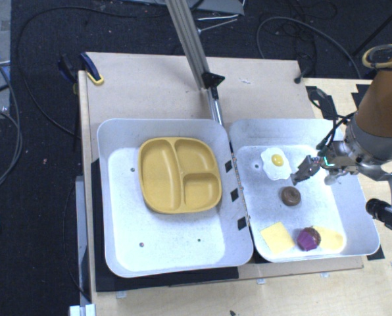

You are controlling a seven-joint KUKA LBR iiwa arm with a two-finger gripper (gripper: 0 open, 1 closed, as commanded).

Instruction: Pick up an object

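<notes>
Gripper (306, 170) low over the right white bin (354, 209), its grip state unclear, just beside a white-and-yellow toy fried egg (275, 163), above a small round brown object (290, 196), yellow divided plastic plate (180, 174) in left bin

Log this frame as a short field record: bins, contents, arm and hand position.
left bin: yellow divided plate
right bin: fried egg toy, brown round piece, yellow slice, purple object resting against a second yellow piece
arm: reaches in from the right over the right bin
hand: low, beside the egg, above the brown piece
held: nothing visibly
</notes>
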